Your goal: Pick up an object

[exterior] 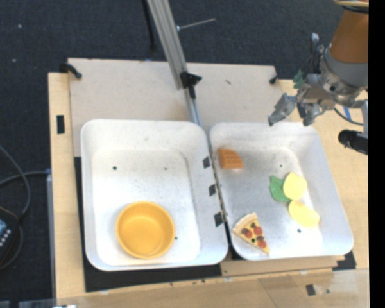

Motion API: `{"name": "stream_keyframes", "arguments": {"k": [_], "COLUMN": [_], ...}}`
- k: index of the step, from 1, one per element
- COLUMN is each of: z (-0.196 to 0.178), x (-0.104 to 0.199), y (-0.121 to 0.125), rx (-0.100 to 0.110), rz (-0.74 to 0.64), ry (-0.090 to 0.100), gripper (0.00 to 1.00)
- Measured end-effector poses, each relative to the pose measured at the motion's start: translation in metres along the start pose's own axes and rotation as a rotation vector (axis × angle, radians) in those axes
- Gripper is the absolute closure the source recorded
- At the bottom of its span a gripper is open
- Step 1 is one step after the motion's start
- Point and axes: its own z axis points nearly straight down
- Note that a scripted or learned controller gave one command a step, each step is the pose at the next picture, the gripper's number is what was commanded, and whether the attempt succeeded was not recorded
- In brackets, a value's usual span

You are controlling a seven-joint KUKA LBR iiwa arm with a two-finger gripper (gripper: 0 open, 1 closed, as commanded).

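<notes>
A: Which things lie in the right bin (327, 165)?

B: An orange-brown piece like bread (230, 159) lies near its upper left corner. A pizza slice (251, 231) with red dots lies at the lower edge, near the left. Toward the right side lie two yellow pieces (296, 186) (304, 213), one below the other, and the upper one lies partly on a green leaf (279, 189).

A: And the left bin (96, 172)?

B: It has one yellow bowl (145, 229), upright, in the lower part.

A: Where is the gripper (294, 112)?

B: It hangs above the upper right corner of the right bin, well apart from all the pieces. Its two fingers are spread apart and nothing is between them.
</notes>
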Motion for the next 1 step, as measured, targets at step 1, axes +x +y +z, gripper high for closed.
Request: {"name": "stream_keyframes", "arguments": {"k": [1], "z": [0.0], "x": [-0.0004], "y": [-0.0001], "rx": [0.0], "rz": [0.0], "ry": [-0.001], "gripper": [0.0]}}
